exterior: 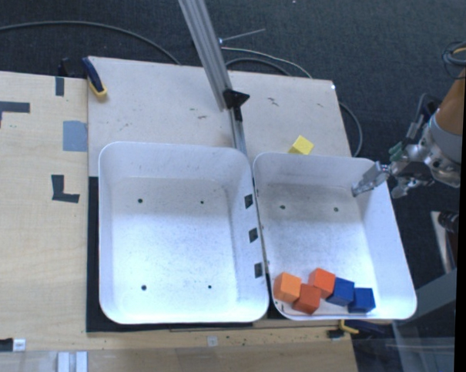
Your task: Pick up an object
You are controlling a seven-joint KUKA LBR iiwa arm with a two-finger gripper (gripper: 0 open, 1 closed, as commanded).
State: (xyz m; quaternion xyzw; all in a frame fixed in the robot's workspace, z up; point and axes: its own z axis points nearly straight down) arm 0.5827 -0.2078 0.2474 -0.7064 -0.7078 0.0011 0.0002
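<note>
Several small blocks lie in the near corner of the right bin (385,234): an orange block (289,285), two red-orange blocks (321,280) (308,299) and two blue blocks (342,290) (361,299), all bunched together. My gripper (385,180) hangs over the bin's far right rim, well away from the blocks. Its two fingers are spread apart with nothing between them.
The left bin (108,214) stands beside the right one. A yellow block (301,145) lies on the bench behind the right bin. A slanted metal rail (208,45) runs from the top down to the bins' shared edge. Cables trail across the dark floor.
</note>
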